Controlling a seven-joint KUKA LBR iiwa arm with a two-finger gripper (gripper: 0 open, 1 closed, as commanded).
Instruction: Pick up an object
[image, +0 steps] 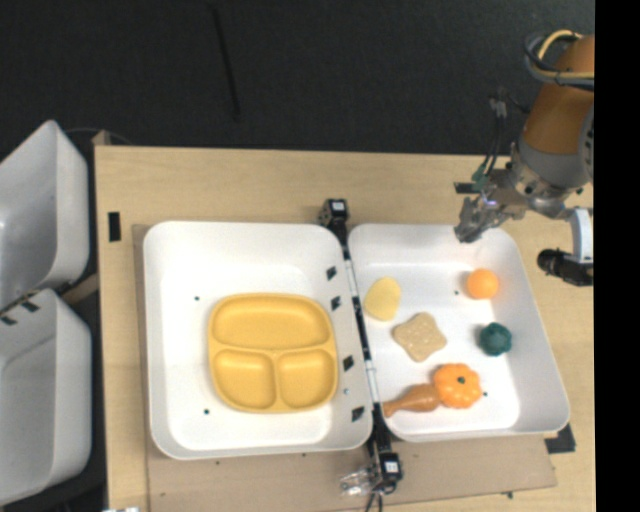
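Observation:
The right bin (520, 400) holds several toy foods: a small orange ball (482, 284), a dark green round piece (494, 339), a tan cracker-like square (418, 336), a pale yellow oval piece (382, 298), and an orange pumpkin (457, 385) with a brownish piece (410, 402) lying against its left side. My gripper (472, 228) hangs over the bin's far right corner, above and behind the orange ball. Nothing shows between its fingers.
The left bin (170, 270) bears a yellow divided plate (271, 350). A black divider rail (355, 330) with clips runs between the bins. White housings (35, 300) stand at the bench's left edge.

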